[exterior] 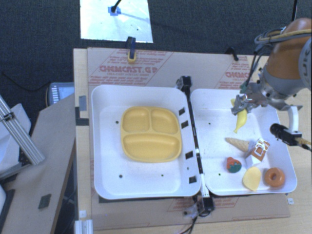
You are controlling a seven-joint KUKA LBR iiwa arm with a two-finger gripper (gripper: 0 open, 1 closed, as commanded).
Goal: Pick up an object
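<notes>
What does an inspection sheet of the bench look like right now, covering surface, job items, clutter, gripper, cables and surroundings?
Surface: two white bins side by side, left bin and right bin, on a cardboard sheet.
Job's things: in the right bin, banana, ice cream cone, small box, red-green fruit, yellow slice, donut.
Clutter: yellow divided tray in the left bin.
Gripper: gripper at the banana's upper end; finger state cannot be told.
Cables: cable on the arm's orange band.
Surroundings: dark carpet, grey plate.
</notes>
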